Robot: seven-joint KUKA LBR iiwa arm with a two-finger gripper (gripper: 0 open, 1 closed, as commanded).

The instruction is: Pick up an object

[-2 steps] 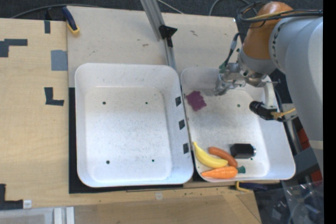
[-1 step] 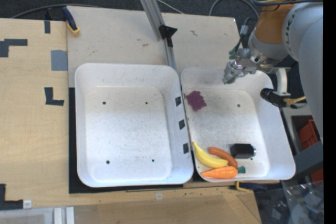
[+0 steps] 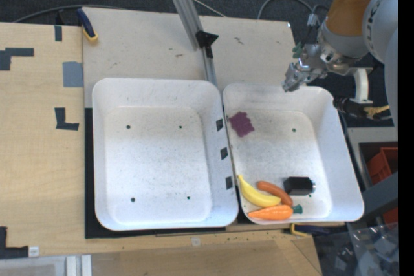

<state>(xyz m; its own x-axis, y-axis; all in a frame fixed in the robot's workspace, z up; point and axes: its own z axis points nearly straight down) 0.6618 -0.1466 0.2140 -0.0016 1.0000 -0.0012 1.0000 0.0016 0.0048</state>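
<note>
- The gripper [image 3: 290,84] is being held over the right bin's [image 3: 336,139] far rim; its state cannot be told.
- Nothing is being carried; a descent toward the banana [image 3: 253,194] at the near edge is being called for.

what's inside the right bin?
Right bin holds a purple piece, banana, two carrots and a black block. Anything beneath the overlapping banana and carrots is hidden.

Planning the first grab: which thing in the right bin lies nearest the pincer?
The purple piece, alone in the bin's upper half. The banana, carrots and black block cluster at the near edge, farther from the pincer.
</note>
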